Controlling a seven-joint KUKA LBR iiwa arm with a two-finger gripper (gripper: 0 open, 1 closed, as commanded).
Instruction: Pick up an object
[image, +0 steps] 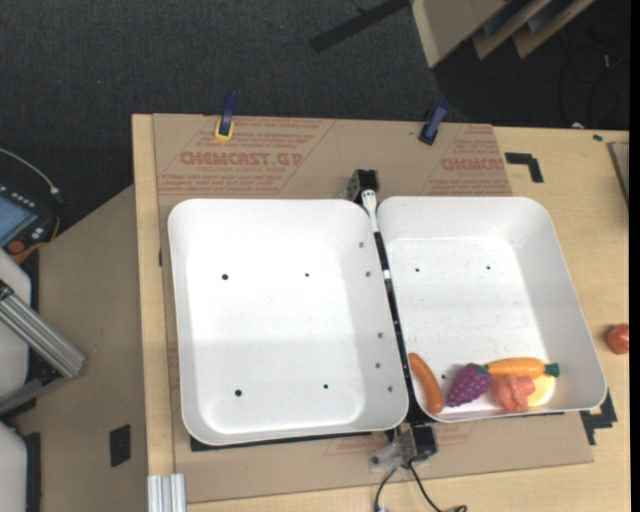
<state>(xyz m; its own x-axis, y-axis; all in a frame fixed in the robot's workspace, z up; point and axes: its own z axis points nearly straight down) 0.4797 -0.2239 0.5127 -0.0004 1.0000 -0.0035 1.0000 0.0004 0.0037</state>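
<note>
Clustered at the lower right of the frame, against the right bin's (560, 270) near wall: sausage (425, 383), grapes (467, 384), carrot (520, 368). Beyond, bare white floor. Best approached from above, taking the outermost piece.

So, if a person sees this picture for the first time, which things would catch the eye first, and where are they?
The eye goes first to the cluster of bright toy foods in the near corner of the right bin: a sausage by the dividing edge, purple grapes, an orange carrot and a red piece. Next come the left bin, a broad white surface, and a small red object on the bench outside the right bin.
</note>
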